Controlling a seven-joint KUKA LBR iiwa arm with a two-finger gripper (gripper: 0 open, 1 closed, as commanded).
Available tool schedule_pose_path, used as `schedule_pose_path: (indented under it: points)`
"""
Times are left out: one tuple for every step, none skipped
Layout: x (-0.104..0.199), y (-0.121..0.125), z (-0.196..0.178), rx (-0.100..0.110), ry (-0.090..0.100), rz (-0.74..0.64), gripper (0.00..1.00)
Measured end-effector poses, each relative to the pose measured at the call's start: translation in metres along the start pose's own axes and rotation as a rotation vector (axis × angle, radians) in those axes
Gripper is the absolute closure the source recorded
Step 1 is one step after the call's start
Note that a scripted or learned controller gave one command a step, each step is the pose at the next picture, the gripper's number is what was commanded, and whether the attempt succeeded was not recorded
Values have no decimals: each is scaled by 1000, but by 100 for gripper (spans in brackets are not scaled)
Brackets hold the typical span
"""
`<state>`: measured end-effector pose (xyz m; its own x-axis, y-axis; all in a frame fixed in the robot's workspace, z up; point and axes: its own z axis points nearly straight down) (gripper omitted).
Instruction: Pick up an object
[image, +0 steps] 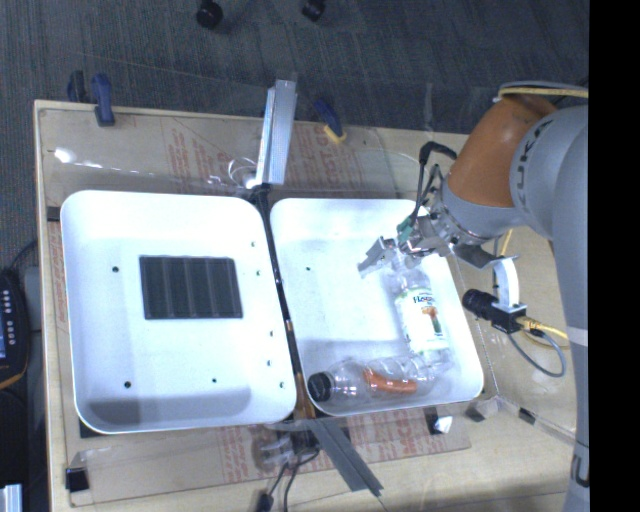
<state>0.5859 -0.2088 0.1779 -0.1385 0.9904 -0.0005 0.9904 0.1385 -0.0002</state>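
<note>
In the right bin (330, 225), a clear plastic bottle (421, 318) with a white label lies lengthwise along the right wall. A second clear bottle (372, 380), with a black cap and something orange inside, lies along the front wall. My gripper (383, 254) hangs over the right bin's back half, just at the upper end of the labelled bottle. Whether it touches that bottle I cannot make out. A dark grey ribbed rectangular slab (190, 287) rests flat in the middle of the left bin (100, 390).
The arm's orange band (487, 160) and grey wrist cross the right bin's back right corner. A metal bar (276, 130) stands up behind the seam between the bins. Blue clamps (100, 98) grip the bench's back edge.
</note>
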Motion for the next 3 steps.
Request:
schedule_pose_path:
  points:
    - [1, -3, -1, 5, 3, -33, 0]
    - [2, -3, -11, 6, 3, -36, 100]
    - [2, -3, -11, 6, 3, -36, 0]
